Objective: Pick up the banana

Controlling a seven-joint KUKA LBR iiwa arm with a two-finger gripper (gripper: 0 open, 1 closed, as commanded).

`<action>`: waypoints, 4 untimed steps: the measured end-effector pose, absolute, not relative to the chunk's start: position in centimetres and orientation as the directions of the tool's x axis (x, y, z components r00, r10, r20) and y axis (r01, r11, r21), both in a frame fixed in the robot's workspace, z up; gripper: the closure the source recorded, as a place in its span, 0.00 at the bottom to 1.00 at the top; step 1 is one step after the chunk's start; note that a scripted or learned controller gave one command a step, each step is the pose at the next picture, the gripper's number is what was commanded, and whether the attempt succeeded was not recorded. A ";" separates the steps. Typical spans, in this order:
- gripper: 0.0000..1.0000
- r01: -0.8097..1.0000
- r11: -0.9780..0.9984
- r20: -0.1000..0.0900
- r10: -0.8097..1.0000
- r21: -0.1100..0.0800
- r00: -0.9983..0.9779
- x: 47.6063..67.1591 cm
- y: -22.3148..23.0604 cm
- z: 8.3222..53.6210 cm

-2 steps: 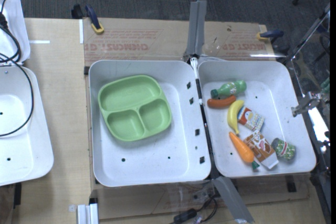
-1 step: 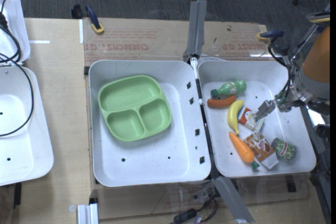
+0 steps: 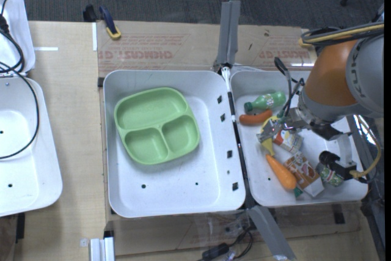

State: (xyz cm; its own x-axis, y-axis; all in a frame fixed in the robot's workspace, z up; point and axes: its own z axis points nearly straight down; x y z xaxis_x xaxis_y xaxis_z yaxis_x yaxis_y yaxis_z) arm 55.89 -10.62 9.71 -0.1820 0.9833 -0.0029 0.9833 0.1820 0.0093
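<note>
Presently we list: banana (image 3: 267, 126), a yellow sliver amid the right bin (image 3: 256, 192) clutter above the carrot (image 3: 281, 172), with the gripper (image 3: 273, 131) poised low upon it, presumably to grasp, though how wide it stands we cannot tell.

R bin (image 3: 360, 189): crowded w/ clutter | L bin (image 3: 165, 192): open around green plate (image 3: 157, 125)
</note>
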 end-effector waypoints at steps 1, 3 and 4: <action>1.00 0.984 0.178 -0.006 0.984 0.014 -0.178 56.0 -10.8 10.8; 1.00 0.961 0.277 -0.003 0.961 0.002 -0.277 66.0 -7.1 19.6; 0.00 0.961 0.277 -0.002 0.961 0.000 -0.277 65.9 -7.1 19.5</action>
State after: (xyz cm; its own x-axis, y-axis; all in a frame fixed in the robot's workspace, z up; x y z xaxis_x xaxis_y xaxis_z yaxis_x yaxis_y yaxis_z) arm 65.92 -7.13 19.51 -0.2771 0.9608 -0.0023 0.9608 0.2771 0.0002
